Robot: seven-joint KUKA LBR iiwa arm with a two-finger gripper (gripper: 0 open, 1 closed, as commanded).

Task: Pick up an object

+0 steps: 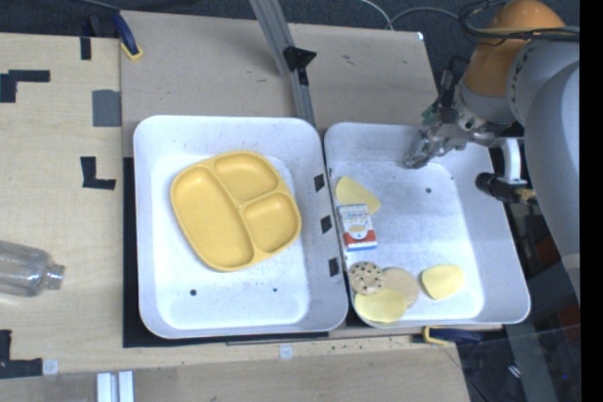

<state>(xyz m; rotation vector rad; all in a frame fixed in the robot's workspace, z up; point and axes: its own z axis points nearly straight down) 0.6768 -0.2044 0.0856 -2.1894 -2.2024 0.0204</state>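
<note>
My gripper (417, 157) hangs over the back part of the right bin (490, 231), fingers pointing down and to the left, with nothing visible between them. Toy food lies along the bin's left and front. A yellow wedge (355, 194) sits nearest the gripper, with a small red and white carton (358, 228) just in front of it. At the front are a chocolate-chip cookie (366, 276), a tan round piece (399, 283), a yellow piece (381, 305) and another yellow piece (442, 281).
The left bin (151, 231) holds a yellow divided plate (236, 209). A metal pole (268, 5) slants across the bench behind the bins. A clear plastic bottle (26, 268) lies at the far left of the bench.
</note>
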